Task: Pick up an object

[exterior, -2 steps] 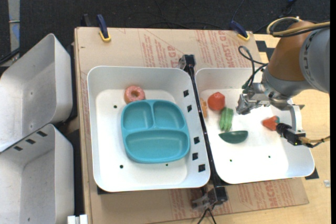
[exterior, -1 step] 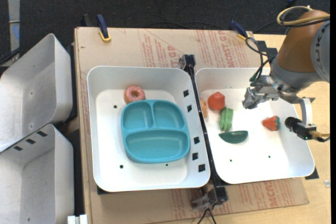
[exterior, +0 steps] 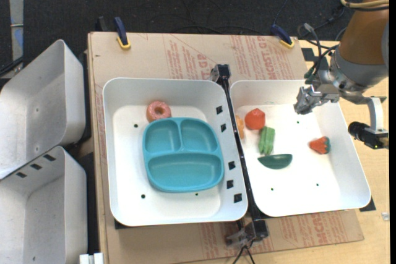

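Observation:
In the right bin (exterior: 346,185) lie a red tomato-like ball (exterior: 254,119), a green pod (exterior: 266,140), a dark green curved piece (exterior: 275,161) and a small red strawberry-like item (exterior: 320,145). My gripper (exterior: 304,102) hangs over the bin's upper right part, above and to the right of the red ball. I see nothing between its fingers. The orange band of the arm (exterior: 364,37) rises behind it at the right edge.
The left bin (exterior: 120,195) holds a blue three-compartment tray (exterior: 183,154) and a pink doughnut (exterior: 159,110) just above the tray. A black divider with clips (exterior: 232,133) runs between the bins. Two spare white bins (exterior: 37,102) sit at the far left.

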### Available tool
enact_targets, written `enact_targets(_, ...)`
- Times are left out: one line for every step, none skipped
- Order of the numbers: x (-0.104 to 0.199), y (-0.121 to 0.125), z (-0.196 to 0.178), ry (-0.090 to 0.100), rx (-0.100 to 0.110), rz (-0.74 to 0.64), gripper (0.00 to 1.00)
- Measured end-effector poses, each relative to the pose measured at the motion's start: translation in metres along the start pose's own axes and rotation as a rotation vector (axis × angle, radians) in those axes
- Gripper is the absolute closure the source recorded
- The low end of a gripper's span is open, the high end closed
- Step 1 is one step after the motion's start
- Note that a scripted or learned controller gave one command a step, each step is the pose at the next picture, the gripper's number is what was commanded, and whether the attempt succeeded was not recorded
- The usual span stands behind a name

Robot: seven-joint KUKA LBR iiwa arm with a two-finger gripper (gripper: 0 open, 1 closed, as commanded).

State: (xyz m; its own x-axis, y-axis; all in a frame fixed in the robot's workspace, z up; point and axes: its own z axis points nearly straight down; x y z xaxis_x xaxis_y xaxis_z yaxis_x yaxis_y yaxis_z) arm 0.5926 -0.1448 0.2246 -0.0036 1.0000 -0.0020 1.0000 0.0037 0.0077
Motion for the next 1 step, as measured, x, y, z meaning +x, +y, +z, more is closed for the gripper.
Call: enact_targets(-0.0003,0.0019,-0.0466,0.0,0.001,0.0,1.0)
